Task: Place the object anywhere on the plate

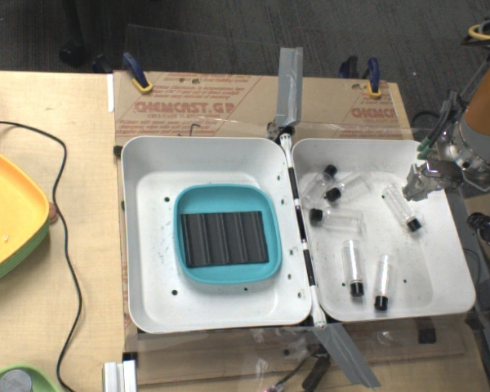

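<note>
A teal plate (226, 234) with a dark ridged centre lies in the left white bin (147, 219). Several clear vials with black caps lie scattered in the right white bin (441, 284). One vial (400, 207) lies slanted near the right wall, its cap pointing down-right. Two more vials (353, 268) (381, 280) lie side by side near the front, and others (333, 193) cluster at the back left. My gripper (419, 184) hangs at the bin's right side, just above the upper end of the slanted vial. Nothing shows in its grasp.
Stacked yellow and green dishes (8, 219) sit on the wooden table at far left, with a black cable (65, 243) running beside them. Cardboard (229, 100) with blue clamps lies behind the bins. A metal divider (298, 211) separates the two bins.
</note>
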Tool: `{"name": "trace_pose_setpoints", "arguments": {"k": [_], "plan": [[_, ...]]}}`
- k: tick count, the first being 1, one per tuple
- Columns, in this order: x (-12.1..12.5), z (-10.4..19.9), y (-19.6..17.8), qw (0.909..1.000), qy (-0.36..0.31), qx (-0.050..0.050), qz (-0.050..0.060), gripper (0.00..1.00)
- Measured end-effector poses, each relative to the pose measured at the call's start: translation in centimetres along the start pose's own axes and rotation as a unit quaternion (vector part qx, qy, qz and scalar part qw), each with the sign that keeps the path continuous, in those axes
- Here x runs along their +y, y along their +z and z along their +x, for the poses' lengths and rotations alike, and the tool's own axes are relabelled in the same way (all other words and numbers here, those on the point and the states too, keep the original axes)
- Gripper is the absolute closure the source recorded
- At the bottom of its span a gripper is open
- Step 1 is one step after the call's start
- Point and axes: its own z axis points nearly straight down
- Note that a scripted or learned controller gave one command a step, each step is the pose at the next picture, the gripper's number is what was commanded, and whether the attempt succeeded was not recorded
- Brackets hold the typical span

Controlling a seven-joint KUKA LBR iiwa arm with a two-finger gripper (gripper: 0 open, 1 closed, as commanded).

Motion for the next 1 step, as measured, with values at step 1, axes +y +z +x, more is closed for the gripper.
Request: {"name": "trace_pose_setpoints", "arguments": {"k": [1], "plan": [[0.00, 0.00, 0.00, 1.0000, 0.000, 0.000, 0.000, 0.00]]}}
